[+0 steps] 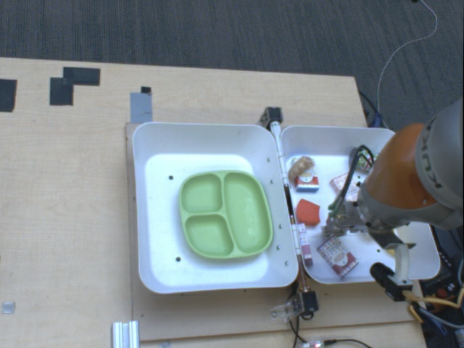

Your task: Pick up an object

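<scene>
Several small items lie in the right bin [428, 267] as my gripper [335, 225] descends between the red block [308, 212] and a packet [337, 256], apparently closing in; its spread I cannot tell.

No legible text anywhere.

Printed wrappers on three small packets in the right bin [428, 267]: one red and white packet [307, 183] near the top, one pinkish packet [341, 185] beside the arm, one patterned red and white packet [338, 256] at the bottom; print on each too small and blurred to read. No marks on the green tray [225, 214], none on the left bin [156, 194]. Dark patches [69, 84] on the bench, without letters or numbers.
</scene>
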You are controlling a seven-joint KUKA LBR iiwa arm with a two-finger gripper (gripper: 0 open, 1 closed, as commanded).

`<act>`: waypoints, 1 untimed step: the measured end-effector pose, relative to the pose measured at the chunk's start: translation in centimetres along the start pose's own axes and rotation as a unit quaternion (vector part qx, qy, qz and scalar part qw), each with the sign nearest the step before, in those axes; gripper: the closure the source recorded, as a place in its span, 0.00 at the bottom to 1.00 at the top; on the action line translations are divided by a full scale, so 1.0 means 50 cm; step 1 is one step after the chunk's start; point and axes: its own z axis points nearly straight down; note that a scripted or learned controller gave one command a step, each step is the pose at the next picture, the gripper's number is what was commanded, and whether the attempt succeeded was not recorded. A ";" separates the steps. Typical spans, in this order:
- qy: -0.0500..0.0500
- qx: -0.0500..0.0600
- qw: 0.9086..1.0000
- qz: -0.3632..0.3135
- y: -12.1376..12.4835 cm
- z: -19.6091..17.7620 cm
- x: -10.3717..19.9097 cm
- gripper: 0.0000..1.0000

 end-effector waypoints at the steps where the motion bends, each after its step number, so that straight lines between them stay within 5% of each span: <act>1: 0.000 0.000 1.000 0.000 0.000 0.000 0.000 0.00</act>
